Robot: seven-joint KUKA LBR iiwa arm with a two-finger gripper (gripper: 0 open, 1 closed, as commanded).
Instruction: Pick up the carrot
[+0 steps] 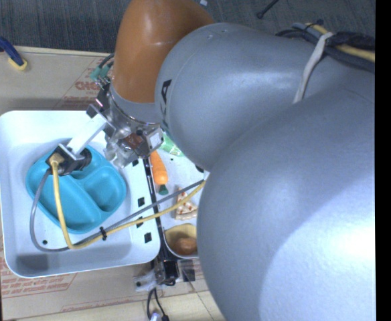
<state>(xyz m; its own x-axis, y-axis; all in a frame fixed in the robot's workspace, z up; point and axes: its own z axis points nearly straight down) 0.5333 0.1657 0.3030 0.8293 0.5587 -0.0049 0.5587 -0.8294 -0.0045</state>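
Where bins meet, carrot [159, 168] alongside.

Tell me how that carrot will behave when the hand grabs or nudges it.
The carrot looks like a rigid, tapered piece, so it should stay stiff. Its rounded, smooth-looking body may roll sideways or slip if nudged or pinched off-centre. It lies close beside the divider between the bins, which may crowd a finger.
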